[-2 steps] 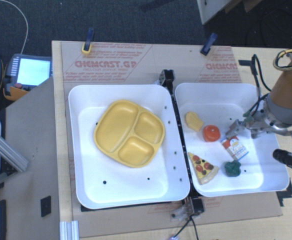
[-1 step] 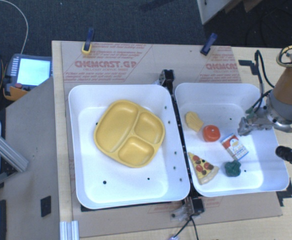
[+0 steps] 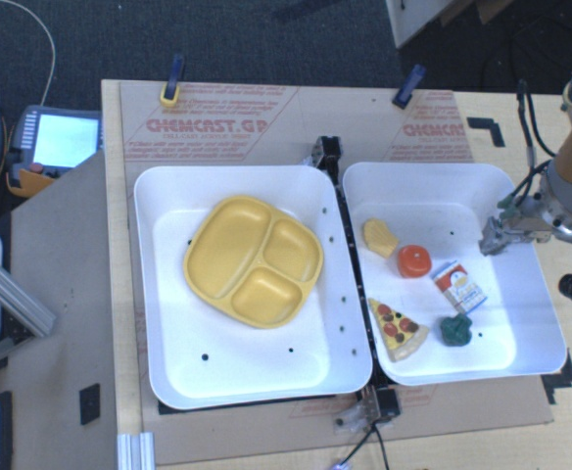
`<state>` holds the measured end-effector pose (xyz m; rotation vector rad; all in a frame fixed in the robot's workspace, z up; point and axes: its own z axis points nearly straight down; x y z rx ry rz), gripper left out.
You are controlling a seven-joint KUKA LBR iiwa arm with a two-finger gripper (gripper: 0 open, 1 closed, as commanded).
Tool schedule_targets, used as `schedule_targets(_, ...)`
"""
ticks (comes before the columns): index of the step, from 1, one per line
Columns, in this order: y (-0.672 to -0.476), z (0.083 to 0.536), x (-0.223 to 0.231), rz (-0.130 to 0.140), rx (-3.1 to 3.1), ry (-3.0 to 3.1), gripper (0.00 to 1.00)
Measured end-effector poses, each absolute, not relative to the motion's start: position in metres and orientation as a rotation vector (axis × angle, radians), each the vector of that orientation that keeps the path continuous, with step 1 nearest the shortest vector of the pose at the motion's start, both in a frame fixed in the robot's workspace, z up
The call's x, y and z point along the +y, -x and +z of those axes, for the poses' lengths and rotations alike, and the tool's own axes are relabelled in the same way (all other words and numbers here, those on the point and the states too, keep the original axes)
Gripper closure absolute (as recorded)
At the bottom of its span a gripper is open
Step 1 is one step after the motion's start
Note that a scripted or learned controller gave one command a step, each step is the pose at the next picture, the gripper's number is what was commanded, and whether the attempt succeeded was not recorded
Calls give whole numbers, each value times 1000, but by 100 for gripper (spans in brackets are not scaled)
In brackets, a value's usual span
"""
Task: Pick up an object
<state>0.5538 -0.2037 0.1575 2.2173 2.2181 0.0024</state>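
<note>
The right bin (image 3: 433, 186) holds a yellow bread-like piece (image 3: 380, 237), a red tomato (image 3: 414, 260), a small red and white carton (image 3: 459, 288), a green broccoli piece (image 3: 454, 330) and a pizza slice (image 3: 400, 327). My gripper (image 3: 506, 233) hangs at the right side of this bin, above its floor, to the upper right of the carton. Nothing shows between its fingers.
The left bin (image 3: 168, 302) bears a yellow divided plate (image 3: 255, 260). A black clamp (image 3: 327, 151) sits at the top of the ridge between the bins. Screens stand off the bench at the far left.
</note>
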Motion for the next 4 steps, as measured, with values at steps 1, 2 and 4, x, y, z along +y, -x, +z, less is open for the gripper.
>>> schedule_targets(1,-555,222,-205,5,2217,-2214,100)
schedule_targets(2,-556,240,-206,2,2220,-2217,100)
schedule_targets(4,-583,238,-108,3,2225,-2215,100)
